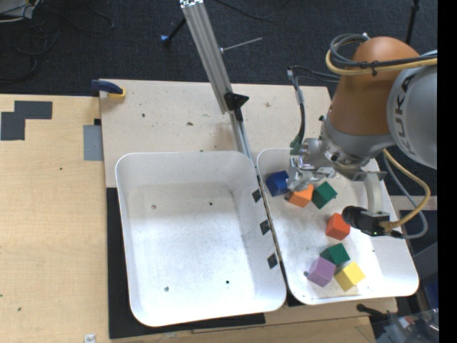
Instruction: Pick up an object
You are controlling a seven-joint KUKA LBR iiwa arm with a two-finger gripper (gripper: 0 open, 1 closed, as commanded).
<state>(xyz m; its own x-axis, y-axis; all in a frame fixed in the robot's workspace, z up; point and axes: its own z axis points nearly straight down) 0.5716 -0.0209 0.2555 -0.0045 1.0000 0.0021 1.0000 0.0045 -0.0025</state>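
Orange block: the one nearest my fingertips, in the right bin, toward its upper left part.
Its lie: it sits turned on the bin floor, one corner pointing down-left; it looks close to a cube, so I can make out no long axis.
Its look: plain orange, flat faces, the top face lit brighter than the side; my gripper covers part of its upper edge.
Neighbours: a blue block just beside it on the left, a dark green block just beside it on the right; whether either touches it I cannot tell.
My gripper: hanging over the gap between the blue and the orange block, low in the bin, reaching in from the right.
My jaws: I cannot tell whether they are spread or pressed together, the metal and cables blur them; no block shows plainly between them.
Other blocks in the right bin: a red-orange block lower down, then a second green block, a purple block and a yellow block clustered near the front edge.
Left bin: white, lying beside the right bin.
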